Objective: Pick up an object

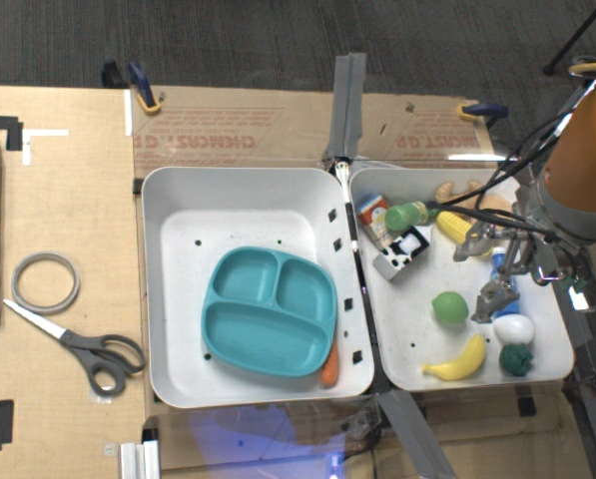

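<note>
My gripper point(494, 295) hangs over the right part of the right bin point(407, 362), on the grey arm with its orange band point(585, 153) reaching in from the right. Just below its tip lies a white egg-shaped object point(513, 328), and a small blue item point(504, 288) shows right at the tip. A green ball point(450, 307) sits to its left. A yellow banana point(457, 359) and a dark green object point(517, 359) lie near the front wall. I see nothing clearly held.
At the back of the right bin are a yellow corn cob point(453, 228), a green pear-like toy point(407, 215), a black-and-white block point(405, 249) and a red-and-blue item point(374, 211). The left bin point(178, 218) holds a teal divided plate point(271, 310) and an orange carrot point(329, 369). Scissors point(88, 347) and a tape ring point(45, 280) lie on the bench at left.
</note>
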